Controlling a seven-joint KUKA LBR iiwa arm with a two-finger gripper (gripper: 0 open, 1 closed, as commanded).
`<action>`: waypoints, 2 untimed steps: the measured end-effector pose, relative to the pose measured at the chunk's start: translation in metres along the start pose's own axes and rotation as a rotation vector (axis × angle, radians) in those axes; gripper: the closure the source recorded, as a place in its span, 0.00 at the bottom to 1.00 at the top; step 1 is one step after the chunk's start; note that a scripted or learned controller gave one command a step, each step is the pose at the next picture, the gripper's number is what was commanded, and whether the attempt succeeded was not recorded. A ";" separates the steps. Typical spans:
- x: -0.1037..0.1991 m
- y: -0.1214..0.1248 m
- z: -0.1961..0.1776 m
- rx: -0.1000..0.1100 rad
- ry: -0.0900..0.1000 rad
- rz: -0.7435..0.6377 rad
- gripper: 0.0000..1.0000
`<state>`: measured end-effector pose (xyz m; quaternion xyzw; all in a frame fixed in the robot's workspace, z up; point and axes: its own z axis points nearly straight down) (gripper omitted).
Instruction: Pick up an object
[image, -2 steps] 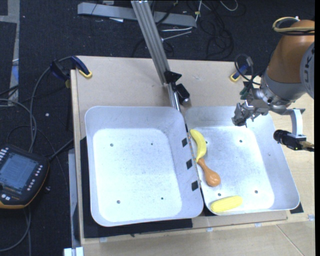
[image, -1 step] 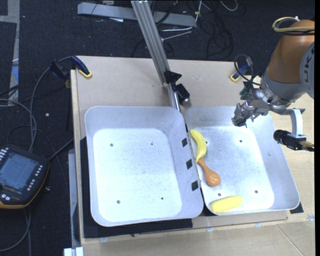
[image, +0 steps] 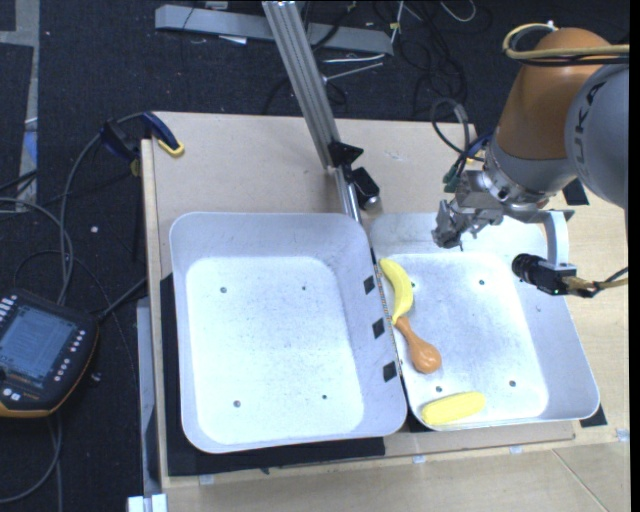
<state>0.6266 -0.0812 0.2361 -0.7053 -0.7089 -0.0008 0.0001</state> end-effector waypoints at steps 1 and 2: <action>0.050 -0.008 -0.009 0.000 0.000 0.000 1.00; 0.110 -0.015 -0.012 0.001 0.000 0.000 1.00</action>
